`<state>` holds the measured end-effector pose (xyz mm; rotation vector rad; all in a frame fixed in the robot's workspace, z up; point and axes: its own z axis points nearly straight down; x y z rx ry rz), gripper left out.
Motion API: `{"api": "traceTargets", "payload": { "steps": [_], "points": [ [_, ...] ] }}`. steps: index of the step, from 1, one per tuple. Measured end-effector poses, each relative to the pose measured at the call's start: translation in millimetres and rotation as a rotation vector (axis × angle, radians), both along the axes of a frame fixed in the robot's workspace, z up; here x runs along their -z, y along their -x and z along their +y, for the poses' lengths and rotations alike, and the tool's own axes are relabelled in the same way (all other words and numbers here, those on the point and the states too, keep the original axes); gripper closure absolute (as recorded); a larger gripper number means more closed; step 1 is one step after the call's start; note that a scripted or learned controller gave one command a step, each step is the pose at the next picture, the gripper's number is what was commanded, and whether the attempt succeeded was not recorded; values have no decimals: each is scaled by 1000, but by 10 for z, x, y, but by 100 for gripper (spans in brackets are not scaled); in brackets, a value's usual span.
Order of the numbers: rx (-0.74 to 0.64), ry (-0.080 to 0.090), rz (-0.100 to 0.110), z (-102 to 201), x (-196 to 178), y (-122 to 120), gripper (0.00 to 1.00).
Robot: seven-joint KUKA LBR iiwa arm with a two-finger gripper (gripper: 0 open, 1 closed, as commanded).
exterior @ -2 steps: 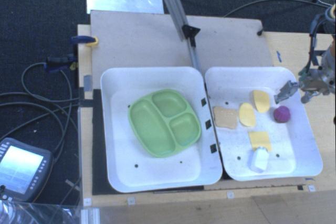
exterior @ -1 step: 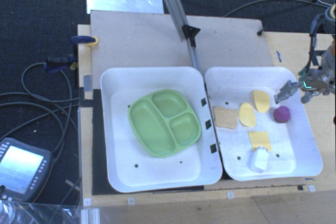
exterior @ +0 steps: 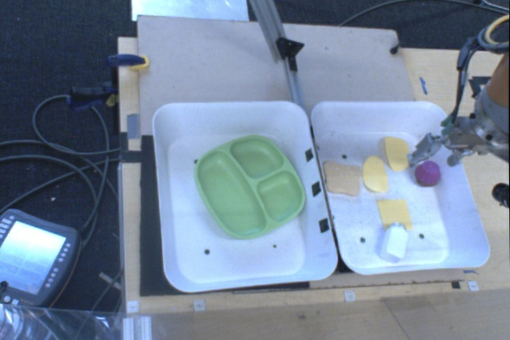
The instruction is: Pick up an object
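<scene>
The right bin [exterior: 454,251] holds several small items. A purple ball [exterior: 428,173] lies near its right side. Left of the ball are a yellow wedge [exterior: 395,153], a yellow oval piece [exterior: 375,174] and a tan toast slice [exterior: 343,178]. A yellow square [exterior: 394,212] and a white bottle-like piece [exterior: 394,242] lie toward the front. My gripper [exterior: 437,150] reaches in from the right edge and hangs just above and behind the purple ball, close to the yellow wedge. Nothing is visibly held in it.
The left bin [exterior: 183,251] carries a green three-compartment plate [exterior: 250,185]. A metal pole [exterior: 263,0] slants down to the gap between the bins at the back. Cables and a teach pendant [exterior: 32,255] lie on the floor at left.
</scene>
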<state>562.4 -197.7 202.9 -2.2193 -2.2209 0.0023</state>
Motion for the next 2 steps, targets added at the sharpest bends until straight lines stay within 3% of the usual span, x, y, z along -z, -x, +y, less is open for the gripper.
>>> {"api": "traceTargets", "payload": {
  "steps": [2],
  "points": [
    [0,-1,0,33,1141,-19,0]
  ]
}}
